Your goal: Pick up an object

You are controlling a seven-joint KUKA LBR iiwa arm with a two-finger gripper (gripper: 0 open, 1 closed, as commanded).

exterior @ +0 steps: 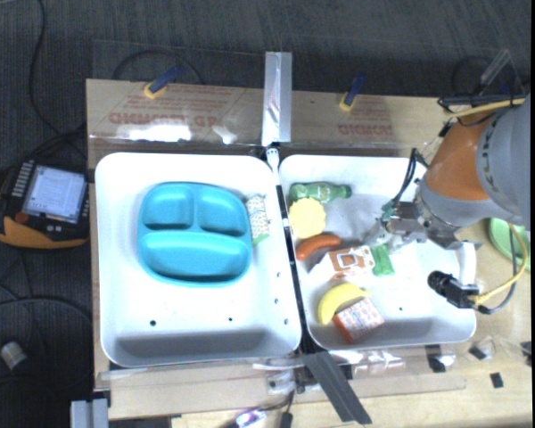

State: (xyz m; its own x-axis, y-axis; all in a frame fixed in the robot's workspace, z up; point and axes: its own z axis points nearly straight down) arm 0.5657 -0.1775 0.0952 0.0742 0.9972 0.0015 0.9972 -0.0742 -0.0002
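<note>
Right of centre, the right white bin [446, 315] holds light plastic toy food. The small green block [381, 260] lies mid-bin under the tool [394, 226], whose grip I cannot tell; pinch its narrow sides.

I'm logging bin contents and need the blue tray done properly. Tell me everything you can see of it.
The blue tray is a light-blue, smooth, plastic-looking divided plate with rounded corners. It has three compartments: two smaller ones along the far side and one long one along the near side, all showing nothing inside. It lies flat, right side up, in the left bin, toward the far half. A small speckled item sits right at its right edge.
</note>
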